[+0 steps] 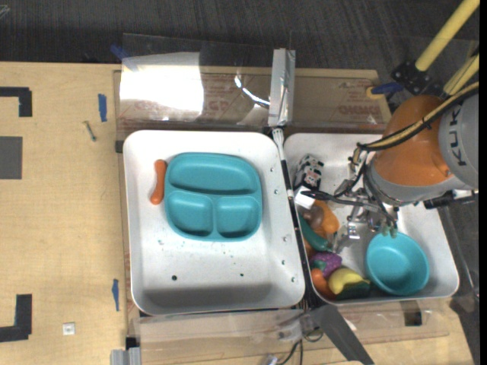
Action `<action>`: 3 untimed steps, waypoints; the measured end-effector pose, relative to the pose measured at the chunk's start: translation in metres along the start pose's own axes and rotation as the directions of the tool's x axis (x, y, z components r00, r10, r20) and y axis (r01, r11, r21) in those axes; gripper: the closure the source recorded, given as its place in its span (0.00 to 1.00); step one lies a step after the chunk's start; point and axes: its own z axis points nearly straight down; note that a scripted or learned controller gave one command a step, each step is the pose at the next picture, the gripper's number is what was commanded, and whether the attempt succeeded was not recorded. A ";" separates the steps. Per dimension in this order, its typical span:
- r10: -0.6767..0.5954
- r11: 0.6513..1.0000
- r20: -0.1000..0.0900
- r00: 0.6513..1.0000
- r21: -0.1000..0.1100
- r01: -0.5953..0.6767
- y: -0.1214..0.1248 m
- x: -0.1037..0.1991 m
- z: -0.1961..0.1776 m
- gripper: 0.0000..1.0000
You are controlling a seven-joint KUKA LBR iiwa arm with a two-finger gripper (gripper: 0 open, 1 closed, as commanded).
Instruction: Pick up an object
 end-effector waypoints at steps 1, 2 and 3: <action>0.048 0.999 0.001 0.999 -0.001 -0.048 -0.008 0.054 -0.001 0.00; 0.044 0.999 -0.001 0.999 -0.002 -0.044 0.001 -0.045 0.001 0.00; 0.039 0.999 0.001 0.999 0.001 -0.039 0.000 -0.047 -0.012 1.00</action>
